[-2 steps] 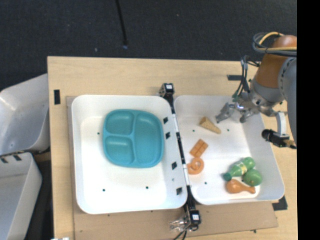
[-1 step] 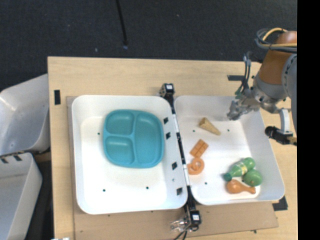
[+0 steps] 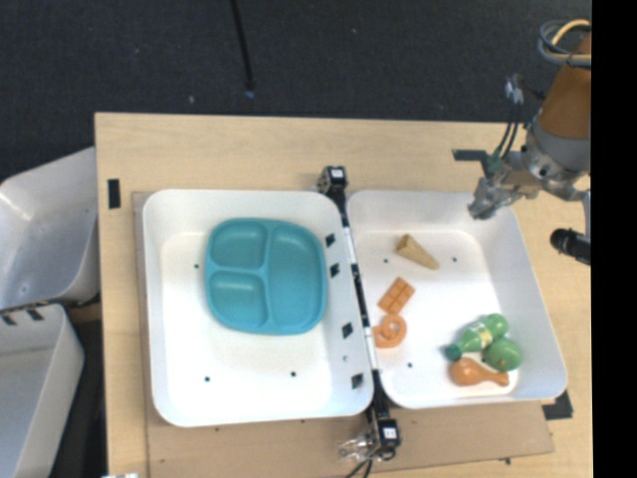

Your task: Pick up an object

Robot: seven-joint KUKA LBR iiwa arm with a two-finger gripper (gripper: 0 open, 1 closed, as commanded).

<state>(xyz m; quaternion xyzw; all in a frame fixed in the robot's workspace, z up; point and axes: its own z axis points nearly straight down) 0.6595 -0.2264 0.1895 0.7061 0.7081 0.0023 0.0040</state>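
1. Two shallow white bins sit side by side on one wooden bench (image 3: 119, 297): the left bin (image 3: 179, 386) and the right bin (image 3: 528, 297), joined along a middle seam fitted with small black clips.
2. The left bin holds one thing: a teal plate (image 3: 267, 274) with three compartments, lying flat near the bin's middle.
3. The right bin holds five loose toy foods, all apart from the gripper.
4. One tan wedge (image 3: 418, 252) lies in the upper middle of the right bin, alone.
5. One orange waffle-like block (image 3: 396, 295) lies below the wedge, tilted, nearer the seam.
6. One orange ring (image 3: 390, 332) lies just below the block, close to it, near the bin's left wall.
7. One green vegetable cluster (image 3: 485, 341) lies in the lower right part of the bin.
8. One orange pear-shaped piece (image 3: 476, 371) lies just beneath the green cluster, touching or nearly touching it; which one cannot be told.
9. One arm (image 3: 565, 108) reaches in from the right, its orange band showing near the frame's upper right.
10. One gripper (image 3: 485, 205) hangs over the right bin's upper right corner, at its rim.
11. Whether the gripper is spread or closed cannot be told; it is small and blurred here, and nothing is seen in it.
12. All five toys rest on the bin floor, well apart from the gripper.
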